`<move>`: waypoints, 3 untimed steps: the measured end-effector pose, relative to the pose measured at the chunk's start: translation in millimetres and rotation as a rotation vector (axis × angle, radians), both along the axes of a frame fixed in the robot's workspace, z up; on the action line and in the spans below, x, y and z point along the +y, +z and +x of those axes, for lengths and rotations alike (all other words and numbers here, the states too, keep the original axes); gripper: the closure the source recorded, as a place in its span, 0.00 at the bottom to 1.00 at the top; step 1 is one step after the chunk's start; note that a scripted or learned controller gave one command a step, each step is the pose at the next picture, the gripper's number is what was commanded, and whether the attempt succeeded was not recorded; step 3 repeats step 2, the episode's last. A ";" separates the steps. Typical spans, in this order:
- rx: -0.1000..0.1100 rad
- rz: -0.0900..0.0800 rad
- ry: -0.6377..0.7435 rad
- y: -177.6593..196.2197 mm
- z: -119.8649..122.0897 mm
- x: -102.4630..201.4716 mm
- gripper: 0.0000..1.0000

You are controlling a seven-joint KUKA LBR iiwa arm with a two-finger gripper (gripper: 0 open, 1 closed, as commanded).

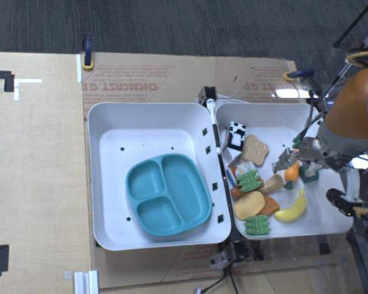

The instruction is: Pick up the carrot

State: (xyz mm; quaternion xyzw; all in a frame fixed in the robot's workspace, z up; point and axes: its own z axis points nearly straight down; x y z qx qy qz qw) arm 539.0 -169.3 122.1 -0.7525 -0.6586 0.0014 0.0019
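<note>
Nearest the camera, a green toy vegetable (pixel 257 225) lies by the right bin's (pixel 337 222) front wall, beside a banana (pixel 292 208). Farther back the gripper (pixel 290 166) has its fingers clamped on the small orange carrot (pixel 291 175), whose long axis hangs roughly upright, tip downward, above the bin floor.

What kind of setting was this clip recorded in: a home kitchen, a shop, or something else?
Most likely a robotics lab test bench: two white bins sit on a cardboard-covered bench held by clamps, toy food such as a banana lies in one bin, and the arm's hand reaches in.
</note>
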 end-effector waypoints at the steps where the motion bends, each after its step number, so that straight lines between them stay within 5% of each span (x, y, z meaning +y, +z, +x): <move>1: -0.008 0.036 -0.087 -10.5 27.2 -12.4 0.00; 2: -0.023 0.016 -0.088 -1.4 28.8 -17.3 1.00; 3: -0.023 0.016 -0.088 -1.4 28.8 -17.3 1.00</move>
